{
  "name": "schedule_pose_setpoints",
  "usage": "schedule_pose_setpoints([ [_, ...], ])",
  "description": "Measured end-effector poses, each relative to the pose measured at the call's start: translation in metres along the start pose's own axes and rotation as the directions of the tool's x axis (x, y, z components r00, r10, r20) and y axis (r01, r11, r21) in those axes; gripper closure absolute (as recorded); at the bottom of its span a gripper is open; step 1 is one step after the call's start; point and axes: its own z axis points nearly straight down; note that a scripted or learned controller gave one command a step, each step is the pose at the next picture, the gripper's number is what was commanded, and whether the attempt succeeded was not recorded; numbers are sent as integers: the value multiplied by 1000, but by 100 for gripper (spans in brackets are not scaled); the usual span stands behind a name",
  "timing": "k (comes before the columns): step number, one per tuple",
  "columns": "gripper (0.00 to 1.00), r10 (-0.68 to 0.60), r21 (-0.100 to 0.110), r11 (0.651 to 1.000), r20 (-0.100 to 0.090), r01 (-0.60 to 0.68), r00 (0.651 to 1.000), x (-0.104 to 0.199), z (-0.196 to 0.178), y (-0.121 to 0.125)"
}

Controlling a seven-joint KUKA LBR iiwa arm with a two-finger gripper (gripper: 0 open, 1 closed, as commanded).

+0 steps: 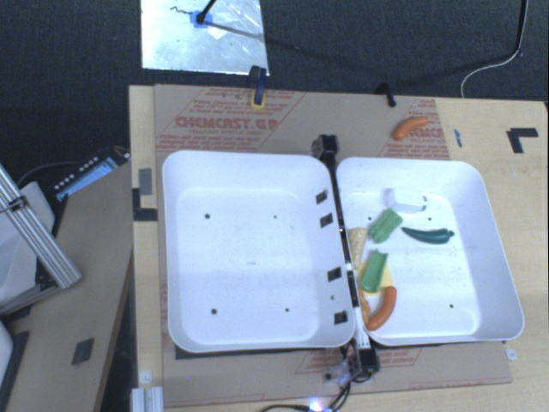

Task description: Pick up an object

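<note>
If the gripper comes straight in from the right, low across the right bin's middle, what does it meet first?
Probably the dark green pepper, farthest right in the right bin; depth is unclear, so it might pass over.

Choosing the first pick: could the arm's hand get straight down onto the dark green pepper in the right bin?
Probably yes: the dark green pepper lies alone on bare bin floor, apart from the other items and the walls.

A pale wooden surface (489, 136) stands on dark carpet (69, 58). A shiny metal sheet (202, 24) lies on the floor behind it. A white cable (502, 58) trails at upper right.
</note>
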Motion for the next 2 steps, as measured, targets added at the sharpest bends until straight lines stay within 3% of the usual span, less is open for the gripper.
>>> schedule_pose_setpoints([
  [2,100,-8,-8,1000,3,8,1000,0,-23,1],
])
